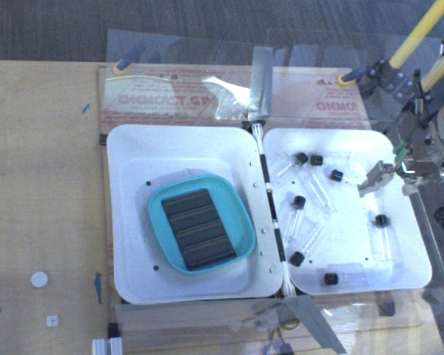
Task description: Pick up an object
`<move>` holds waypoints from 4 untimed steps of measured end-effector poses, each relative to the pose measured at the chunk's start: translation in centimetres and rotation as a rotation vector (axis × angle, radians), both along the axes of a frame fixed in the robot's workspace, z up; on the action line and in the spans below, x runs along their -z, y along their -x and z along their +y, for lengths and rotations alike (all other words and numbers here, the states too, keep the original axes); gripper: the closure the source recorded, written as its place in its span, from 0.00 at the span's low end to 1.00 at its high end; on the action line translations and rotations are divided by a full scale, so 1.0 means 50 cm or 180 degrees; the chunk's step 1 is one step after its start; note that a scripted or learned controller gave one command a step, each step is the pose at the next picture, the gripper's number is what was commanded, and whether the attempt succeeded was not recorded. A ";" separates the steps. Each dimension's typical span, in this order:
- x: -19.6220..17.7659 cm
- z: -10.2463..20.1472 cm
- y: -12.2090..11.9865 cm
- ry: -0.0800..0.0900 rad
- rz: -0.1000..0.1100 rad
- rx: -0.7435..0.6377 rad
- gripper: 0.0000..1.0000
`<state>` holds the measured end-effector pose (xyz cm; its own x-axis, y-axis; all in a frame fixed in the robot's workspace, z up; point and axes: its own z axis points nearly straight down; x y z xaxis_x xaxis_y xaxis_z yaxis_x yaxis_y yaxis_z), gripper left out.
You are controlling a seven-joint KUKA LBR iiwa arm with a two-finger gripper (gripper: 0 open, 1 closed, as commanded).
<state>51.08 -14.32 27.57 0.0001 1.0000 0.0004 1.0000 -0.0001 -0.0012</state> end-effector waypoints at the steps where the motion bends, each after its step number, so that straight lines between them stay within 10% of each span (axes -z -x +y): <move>1: 0.000 0.000 0.000 0.0000 0.0000 0.0000 0.00; 2: 0.267 0.009 -0.027 0.0000 -0.0004 -0.0128 0.00; 3: 0.147 0.079 -0.182 0.0003 -0.0013 -0.0749 0.00; 4: 0.342 0.022 -0.231 0.0000 -0.0005 -0.0843 0.00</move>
<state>62.61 -13.21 10.48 -0.2618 0.9651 0.0001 0.9651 0.2618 0.0003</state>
